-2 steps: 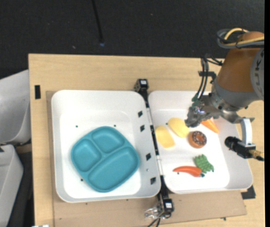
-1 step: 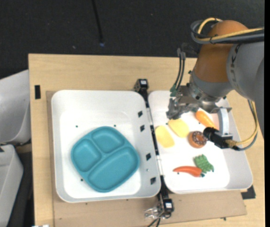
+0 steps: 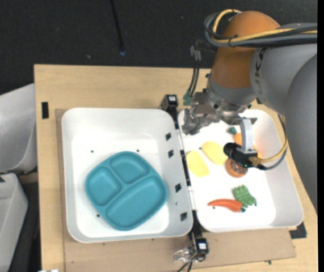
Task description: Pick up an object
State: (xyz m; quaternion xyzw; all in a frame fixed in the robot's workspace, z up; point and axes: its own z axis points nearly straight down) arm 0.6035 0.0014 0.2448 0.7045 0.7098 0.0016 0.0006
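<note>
**Gripper over the right bin's toy food**

A toy carrot point(image 3: 228, 205) lay near the front of the right bin point(image 3: 281, 211), with two yellow pieces point(image 3: 205, 157) just behind it. The gripper point(image 3: 193, 119) hung above the bin's back left corner; whether it was clenched could not be told. A blue divided plate point(image 3: 126, 190) sat in the left bin point(image 3: 74, 169) on the table point(image 3: 51, 86).

a wooden bench point(image 3: 110, 75) carries two white bins side by side: left bin point(image 3: 71, 169), right bin point(image 3: 283, 208), rims touching.
</note>
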